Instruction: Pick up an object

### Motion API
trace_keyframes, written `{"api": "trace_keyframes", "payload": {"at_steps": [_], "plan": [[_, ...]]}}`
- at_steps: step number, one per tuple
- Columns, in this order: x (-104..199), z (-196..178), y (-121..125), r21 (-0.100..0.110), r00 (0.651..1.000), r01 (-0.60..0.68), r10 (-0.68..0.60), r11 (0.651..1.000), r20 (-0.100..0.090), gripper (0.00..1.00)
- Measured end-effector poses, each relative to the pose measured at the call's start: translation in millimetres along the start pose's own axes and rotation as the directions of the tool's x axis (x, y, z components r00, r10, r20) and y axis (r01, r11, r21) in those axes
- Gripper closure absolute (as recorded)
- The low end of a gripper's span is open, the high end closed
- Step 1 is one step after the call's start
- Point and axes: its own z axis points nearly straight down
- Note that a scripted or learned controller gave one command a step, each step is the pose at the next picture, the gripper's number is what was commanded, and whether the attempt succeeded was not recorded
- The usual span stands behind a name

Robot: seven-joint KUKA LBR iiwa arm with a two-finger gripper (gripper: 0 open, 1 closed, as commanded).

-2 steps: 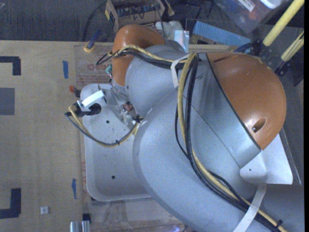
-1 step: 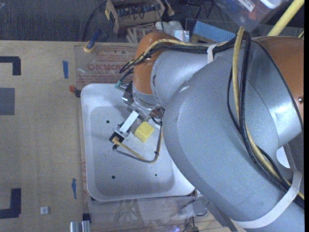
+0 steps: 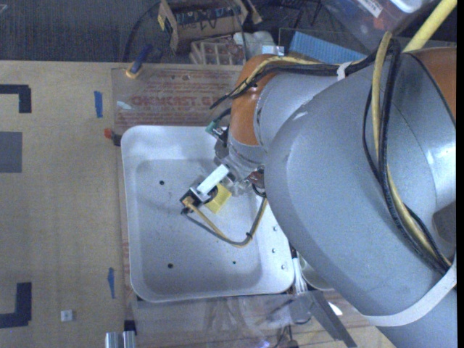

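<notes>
My hand (image 3: pixel 243 181) hangs low over the white bin (image 3: pixel 145 216), tucked under my own wrist, and from above I cannot tell whether it is wide or narrow. Nothing stands between my hand and the bin floor except my own bulk: my arm (image 3: pixel 348 180) comes in from the view's right and covers everything on that side of my hand. Just beside my hand, toward the view's left and a little nearer the camera, sits one small yellow piece (image 3: pixel 220 199). It is the only loose-looking thing I can make out in the bin. I cannot tell whether it lies on the floor or is in my grasp. Farther out from my hand, three dark dots (image 3: pixel 170 265) mark the pale floor, all well apart. Beyond the bin's far rim, past my hand, lies one cardboard sheet (image 3: pixel 170 100) with red print, and behind that one open cardboard box (image 3: pixel 199 17) and one wooden crate (image 3: pixel 217 51). One tool with a yellow and blue handle (image 3: pixel 138 62) rests near the sheet's far left corner. Well to the view's left of my hand the tabletop (image 3: pixel 58 216) carries two blue tape strips (image 3: pixel 98 104), two black corner marks (image 3: pixel 18 97) and one grey square (image 3: pixel 9 151). One small red bit (image 3: pixel 109 133) sits by the bin's far left corner. My arm bends steeply down, with the orange band (image 3: pixel 245 118) just above my hand and the wrist pointing at the bin floor.
</notes>
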Motion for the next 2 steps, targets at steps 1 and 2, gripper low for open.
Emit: {"api": "trace_keyframes", "payload": {"at_steps": [1,2], "plan": [[-19,-15,-20,-0.049,0.964,0.264,-0.265,0.963,-0.003,1.0],[-25,1,-68,0.004,0.98,0.199,-0.199,0.98,0.002,1.0]]}}
